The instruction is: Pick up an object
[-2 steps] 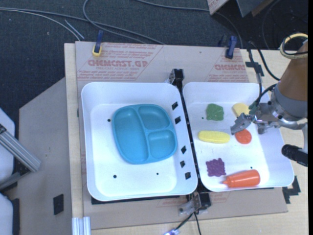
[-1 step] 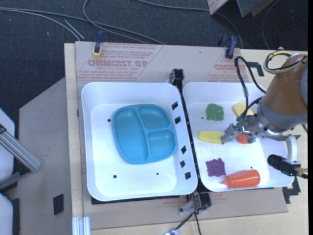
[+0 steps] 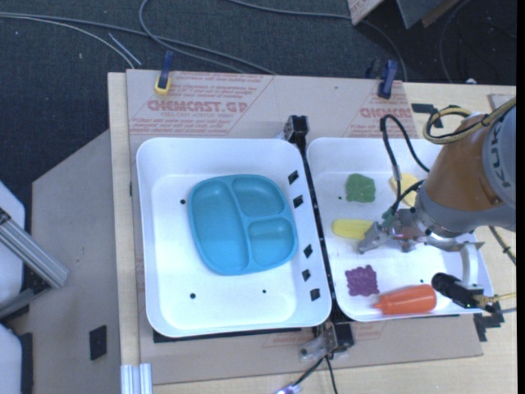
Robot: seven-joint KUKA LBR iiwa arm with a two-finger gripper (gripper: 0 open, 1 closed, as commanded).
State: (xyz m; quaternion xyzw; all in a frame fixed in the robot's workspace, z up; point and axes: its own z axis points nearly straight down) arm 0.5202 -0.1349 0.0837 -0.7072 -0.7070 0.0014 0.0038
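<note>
- My gripper (image 3: pixel 379 236) sits low in the right bin (image 3: pixel 328 220), in the right-centre of the frame. Its metal tip points toward frame left.
- I cannot tell from this view how my jaws stand: the tip is small and partly blurred. Nothing is visibly between them.
- Yellow piece (image 3: pixel 353 228): lies flat on the bin floor, just to the left of my tip, very near or touching it; I cannot tell which.
- Purple cluster (image 3: pixel 362 281): lies below my tip, toward the bin's lower edge, apart from me.
- Orange carrot-like piece (image 3: pixel 407 300): lies lengthwise along the lower edge of the right bin, just right of the purple cluster and near it.
- Green lump (image 3: pixel 359 188): lies in the upper part of the right bin, above the yellow piece, apart from it.
- A second yellow item (image 3: pixel 403 185) shows right of the green lump, partly hidden behind my arm (image 3: pixel 463 187); its shape I cannot make out.
- My arm enters from the frame's right edge, orange band above the grey wrist, covering the right portion of the right bin.
- Left bin (image 3: pixel 156 220): occupies the centre-left of the frame and holds a blue divided tray (image 3: pixel 243 222), lying flat at a slight slant.
- A black strip (image 3: pixel 305 212) with clips runs between the two bins.
- Both bins rest on a board (image 3: pixel 205 101) with red lettering, held by clamps along its upper edge.
</note>
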